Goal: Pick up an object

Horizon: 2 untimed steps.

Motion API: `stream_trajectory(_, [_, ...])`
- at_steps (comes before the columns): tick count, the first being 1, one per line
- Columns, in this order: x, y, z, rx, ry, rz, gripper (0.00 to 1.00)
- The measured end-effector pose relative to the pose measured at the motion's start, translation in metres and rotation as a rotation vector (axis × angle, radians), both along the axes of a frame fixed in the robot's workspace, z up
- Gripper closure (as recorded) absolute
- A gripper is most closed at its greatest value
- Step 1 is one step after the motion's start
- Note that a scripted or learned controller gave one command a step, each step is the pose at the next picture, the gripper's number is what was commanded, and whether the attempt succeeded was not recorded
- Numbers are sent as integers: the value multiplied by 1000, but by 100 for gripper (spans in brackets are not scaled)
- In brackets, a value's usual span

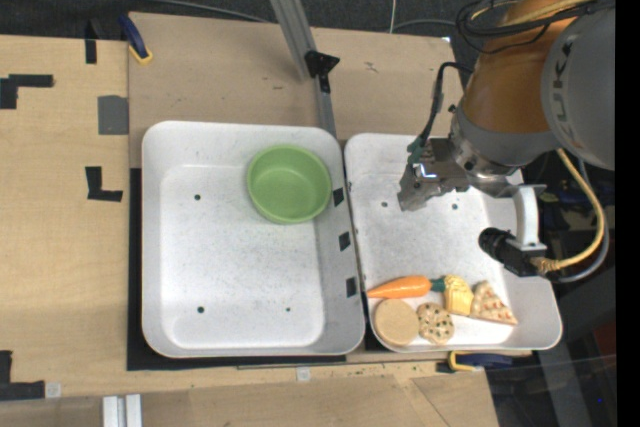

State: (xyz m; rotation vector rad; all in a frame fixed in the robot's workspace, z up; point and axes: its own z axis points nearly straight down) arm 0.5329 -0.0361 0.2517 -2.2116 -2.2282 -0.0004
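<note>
I see my end effector (418, 187) hanging over the bare upper part of the right bin (385, 225); I cannot tell how it is set. Below it, against the bin's near wall, lies a carrot (400, 288), long axis running left-right, orange tip toward the left bin (170, 315), green end rightward. Beside the carrot sit cookies (415, 323), a pizza slice (492, 304) and a yellow piece (457, 294). Left of my end effector, a green bowl (288, 183).
</note>
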Motion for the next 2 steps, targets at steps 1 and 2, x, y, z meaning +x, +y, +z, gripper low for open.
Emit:
stream_trajectory(1, [14,61,-4,0,0,1,100])
stream_trajectory(2, [15,111,-6,0,1,0,100])
